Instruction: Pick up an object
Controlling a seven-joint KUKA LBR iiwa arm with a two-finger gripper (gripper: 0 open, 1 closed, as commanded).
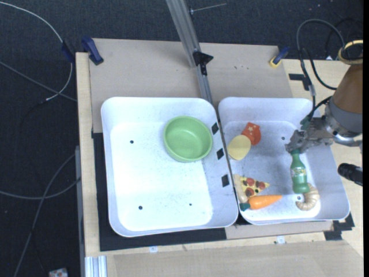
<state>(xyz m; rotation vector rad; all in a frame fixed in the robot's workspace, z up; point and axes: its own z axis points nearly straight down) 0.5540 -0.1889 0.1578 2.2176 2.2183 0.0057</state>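
Gripper poised over the green plastic bottle

The grey two-finger gripper [297, 146] hovers at the cap of the green plastic bottle [298, 176], lying in the right shallow white bin [271, 105]; finger state unclear.

Two bins [155, 221] seen white, speckled dark. Bowl [187, 138] in left bin coloured pale green. In right bin: bottle [298, 176] green with white label; carrot [264, 201] orange; pizza slice [252, 184] yellow, red-spotted; red piece [251, 133] beside pale yellow one [238, 148]; tan curl [309, 199].
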